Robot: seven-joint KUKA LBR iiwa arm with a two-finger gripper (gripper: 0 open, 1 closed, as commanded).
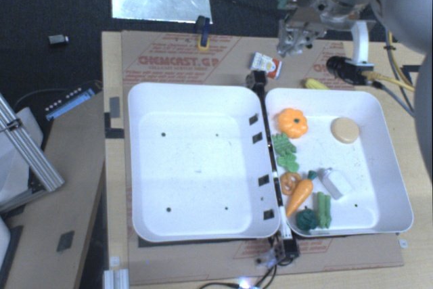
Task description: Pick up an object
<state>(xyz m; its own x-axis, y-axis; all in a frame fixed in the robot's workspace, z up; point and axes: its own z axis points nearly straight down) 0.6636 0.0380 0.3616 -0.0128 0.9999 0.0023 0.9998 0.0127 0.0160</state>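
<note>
The right bin (pixel 389 166) holds several toys. An orange pumpkin (pixel 293 122) lies near its back left corner and a beige disc (pixel 345 130) to the right of it. Down the left side lie a green leafy piece (pixel 285 152), a pretzel (pixel 289 181), a carrot (pixel 300 194), a white bottle (pixel 333 182), a green stalk (pixel 324 209) and a dark green broccoli (pixel 308 220). My gripper (pixel 295 46) hangs high beyond the back rim of the right bin, well above the toys, with nothing seen in it.
The left bin (pixel 196 159) sits beside the right one, joined along a black-clipped divider (pixel 269 152). Behind the bins, on the cardboard, lie a yellow banana (pixel 315 84) and a small white and red packet (pixel 265 64). A blue and yellow clamp (pixel 202 32) stands at the back.
</note>
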